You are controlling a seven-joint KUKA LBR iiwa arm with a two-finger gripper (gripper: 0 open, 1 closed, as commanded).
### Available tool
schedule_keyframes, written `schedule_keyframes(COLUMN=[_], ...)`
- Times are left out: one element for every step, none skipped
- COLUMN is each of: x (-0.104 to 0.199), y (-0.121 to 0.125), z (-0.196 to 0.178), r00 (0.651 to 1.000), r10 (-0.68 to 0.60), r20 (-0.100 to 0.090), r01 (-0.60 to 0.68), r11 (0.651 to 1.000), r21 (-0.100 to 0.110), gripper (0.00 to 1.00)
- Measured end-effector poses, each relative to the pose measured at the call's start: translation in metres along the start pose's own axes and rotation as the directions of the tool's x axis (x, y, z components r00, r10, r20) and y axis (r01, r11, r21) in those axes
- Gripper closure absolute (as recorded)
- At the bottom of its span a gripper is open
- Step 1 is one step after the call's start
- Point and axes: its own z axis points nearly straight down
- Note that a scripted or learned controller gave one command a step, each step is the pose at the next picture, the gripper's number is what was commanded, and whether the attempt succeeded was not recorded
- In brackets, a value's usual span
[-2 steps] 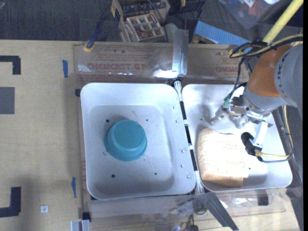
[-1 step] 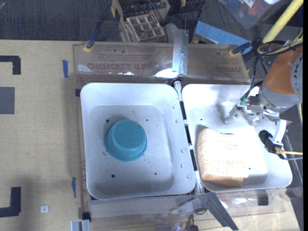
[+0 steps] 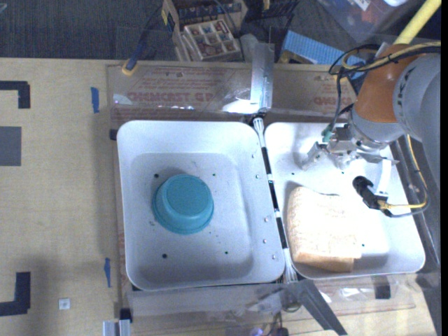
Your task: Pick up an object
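Note:
A teal-blue bowl [image 3: 183, 202] lies upside down in the middle of the left bin [image 3: 133, 142]. A tan, speckled sponge-like block [image 3: 322, 229] lies flat in the near half of the right bin [image 3: 406, 254]. My gripper [image 3: 329, 151] hangs over the far part of the right bin, just beyond the block's far edge and apart from it. The grey arm with its orange band [image 3: 381, 93] comes in from the upper right. Nothing shows in the gripper's grasp.
A black cable end with a yellow lead [image 3: 371, 193] dangles over the right bin beside the block. The rim between the two bins [image 3: 269, 187] runs down the middle. Beyond the bins lie a cardboard strip [image 3: 182, 93] and clutter on the floor.

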Motion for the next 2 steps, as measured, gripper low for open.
schedule_keyframes(x=[0.0004, 0.0005], y=[0.0014, 0.0014], z=[-0.0111, -0.0111], r00=[1.0, 1.0], r10=[-0.002, -0.002], r20=[0.002, 0.003], r01=[0.002, 0.002], r11=[1.0, 1.0], r21=[-0.004, -0.004], gripper=[1.0, 0.0])
